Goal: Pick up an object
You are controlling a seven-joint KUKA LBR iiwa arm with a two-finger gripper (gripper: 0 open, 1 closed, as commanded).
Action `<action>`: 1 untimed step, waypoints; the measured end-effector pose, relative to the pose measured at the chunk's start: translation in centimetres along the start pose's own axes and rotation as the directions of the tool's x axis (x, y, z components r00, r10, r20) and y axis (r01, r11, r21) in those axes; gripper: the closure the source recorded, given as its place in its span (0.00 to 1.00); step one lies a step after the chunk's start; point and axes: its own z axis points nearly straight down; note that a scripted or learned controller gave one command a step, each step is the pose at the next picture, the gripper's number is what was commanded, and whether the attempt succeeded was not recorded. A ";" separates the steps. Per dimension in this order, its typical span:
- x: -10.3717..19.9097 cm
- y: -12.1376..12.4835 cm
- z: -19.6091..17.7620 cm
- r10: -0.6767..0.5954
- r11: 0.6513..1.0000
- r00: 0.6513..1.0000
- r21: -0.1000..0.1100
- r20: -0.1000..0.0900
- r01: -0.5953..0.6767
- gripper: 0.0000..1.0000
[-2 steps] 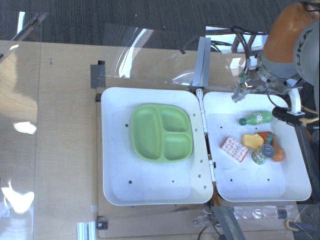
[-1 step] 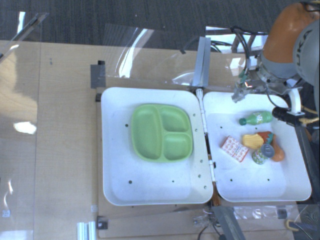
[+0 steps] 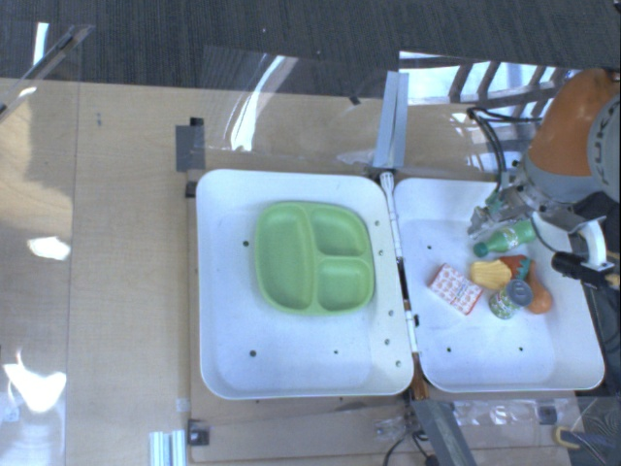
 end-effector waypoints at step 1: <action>-1.1 -7.2 2.3 0.141 0.990 0.990 -0.003 0.003 -0.141 0.00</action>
